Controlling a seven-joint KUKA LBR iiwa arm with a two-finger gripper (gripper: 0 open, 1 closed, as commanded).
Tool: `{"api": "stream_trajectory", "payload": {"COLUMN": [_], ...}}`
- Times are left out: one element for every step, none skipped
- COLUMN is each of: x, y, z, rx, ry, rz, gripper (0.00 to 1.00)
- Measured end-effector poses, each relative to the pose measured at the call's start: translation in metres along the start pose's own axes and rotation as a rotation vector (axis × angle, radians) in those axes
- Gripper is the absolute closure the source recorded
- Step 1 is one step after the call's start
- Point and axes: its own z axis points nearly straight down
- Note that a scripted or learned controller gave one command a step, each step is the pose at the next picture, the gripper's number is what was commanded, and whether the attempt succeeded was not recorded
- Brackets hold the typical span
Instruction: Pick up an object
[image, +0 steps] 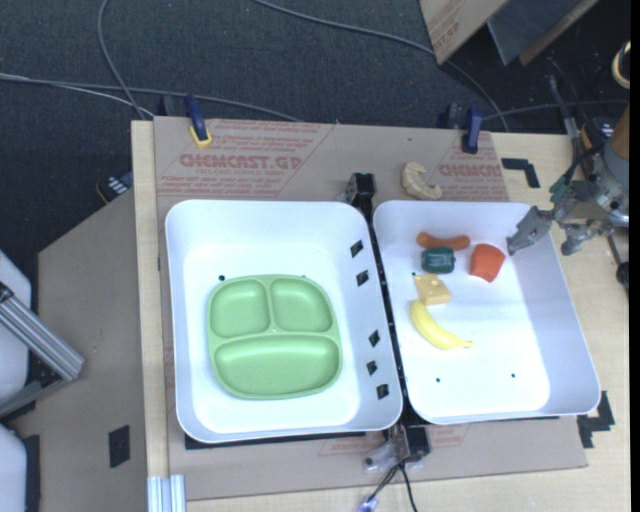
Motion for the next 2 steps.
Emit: {"api": "stream_trajectory", "payload": {"x": [0.001,0.001], "y": [0.003,0.009], "z": [-0.008,0.035], "rx": [-0.014,-0.011], "ry": [-0.003,-0.003], "rz": [-0.004,-0.004], "gripper": [0.0,0.0]}}
